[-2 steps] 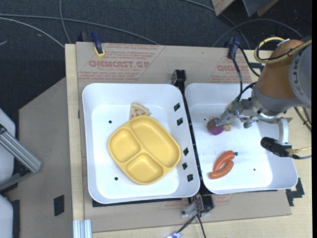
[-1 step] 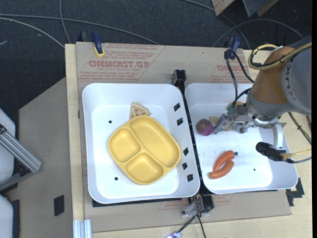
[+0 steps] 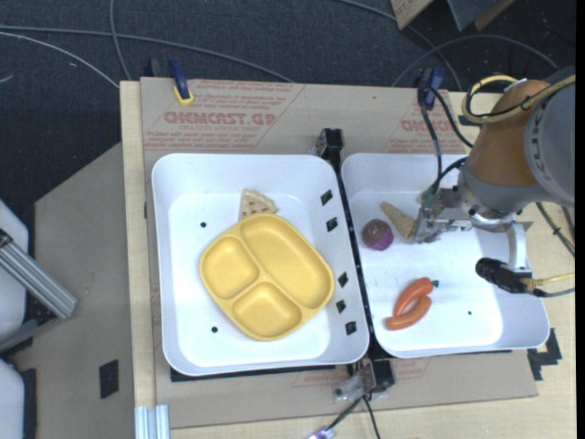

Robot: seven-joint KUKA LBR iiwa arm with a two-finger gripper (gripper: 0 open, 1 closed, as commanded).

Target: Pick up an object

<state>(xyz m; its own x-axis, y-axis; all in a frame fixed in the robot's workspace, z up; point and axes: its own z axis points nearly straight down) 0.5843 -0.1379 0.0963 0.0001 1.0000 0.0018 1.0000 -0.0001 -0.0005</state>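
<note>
Gripper low in right bin, grip state can't tell, touching or just beside tan wedge whose long axis runs upper-left to lower-right, purple ball just beside its left, orange pepper nearer the front, long axis lower-left to upper-right.
</note>
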